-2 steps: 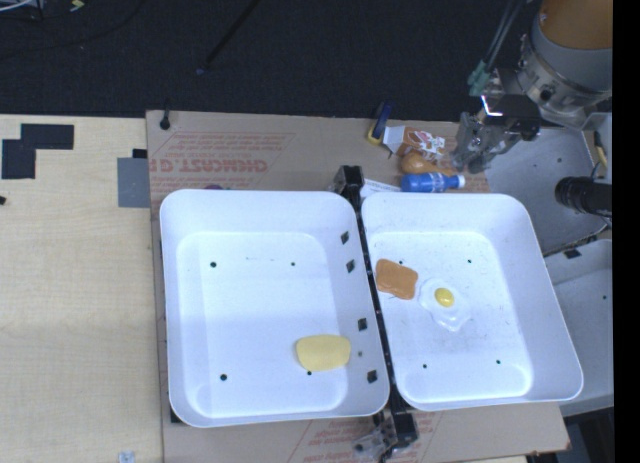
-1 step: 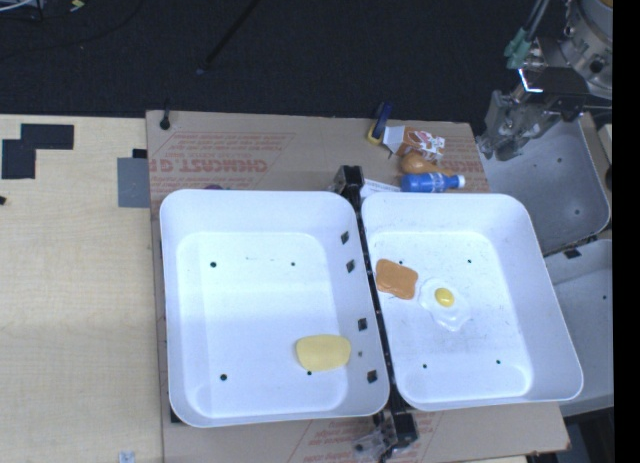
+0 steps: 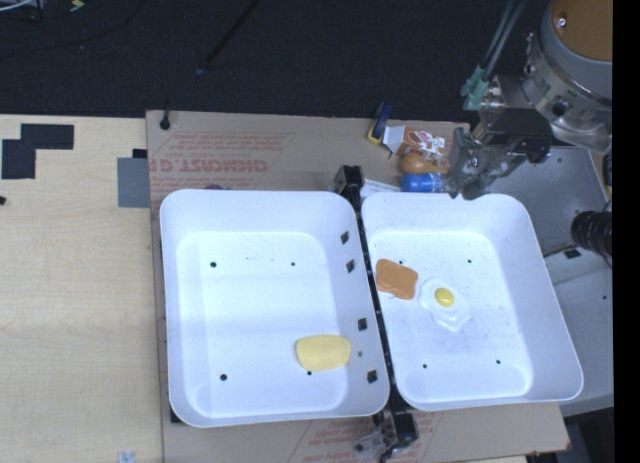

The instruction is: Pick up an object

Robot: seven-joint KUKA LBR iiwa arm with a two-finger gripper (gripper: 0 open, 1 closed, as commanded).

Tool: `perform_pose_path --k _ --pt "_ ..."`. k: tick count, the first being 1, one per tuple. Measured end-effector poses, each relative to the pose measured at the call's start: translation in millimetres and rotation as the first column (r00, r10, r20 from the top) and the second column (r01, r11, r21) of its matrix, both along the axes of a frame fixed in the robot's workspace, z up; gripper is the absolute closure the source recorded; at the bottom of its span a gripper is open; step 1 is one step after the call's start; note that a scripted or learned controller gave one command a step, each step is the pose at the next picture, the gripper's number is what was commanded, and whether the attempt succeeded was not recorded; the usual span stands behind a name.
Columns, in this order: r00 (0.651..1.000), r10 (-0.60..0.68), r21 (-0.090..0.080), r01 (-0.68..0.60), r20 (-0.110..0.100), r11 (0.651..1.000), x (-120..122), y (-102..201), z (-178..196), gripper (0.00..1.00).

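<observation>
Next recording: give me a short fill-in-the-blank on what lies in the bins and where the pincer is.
1. The yellow piece lies in the ____ bin.
2. In the right bin, the fried egg toy lies beside a ____ slice.
3. The pincer is above the right bin's ____ rim.

Missing words: left; brown; far

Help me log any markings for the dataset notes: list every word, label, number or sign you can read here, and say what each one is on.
Red print on the brown cardboard sheet behind the left bin: upside down from this view and too blurred to quote.
Red print on the cardboard's near edge: too blurred to read.
Small packets behind the right bin: coloured wrappers, any text too small to read.
Nothing else legible.
</observation>
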State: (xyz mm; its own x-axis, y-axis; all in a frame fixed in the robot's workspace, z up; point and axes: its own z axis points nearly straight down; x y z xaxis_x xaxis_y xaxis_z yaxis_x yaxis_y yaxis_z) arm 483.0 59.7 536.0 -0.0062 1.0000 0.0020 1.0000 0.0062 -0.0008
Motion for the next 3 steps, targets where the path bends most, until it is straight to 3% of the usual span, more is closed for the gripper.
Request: perform_pose_path --k 1,2,3 --pt "1.0 -0.005 -0.002 0.005 -0.003 1.0 1.8 -2.6 -1.7 0.0" --pt "1.0 -0.001 -0.003 0.001 -0.005 1.0 2.3 -1.7 8.3 1.0" --pt "1.0 -0.002 -0.005 0.002 -0.017 1.0 -8.9 57.4 -128.3 1.0"
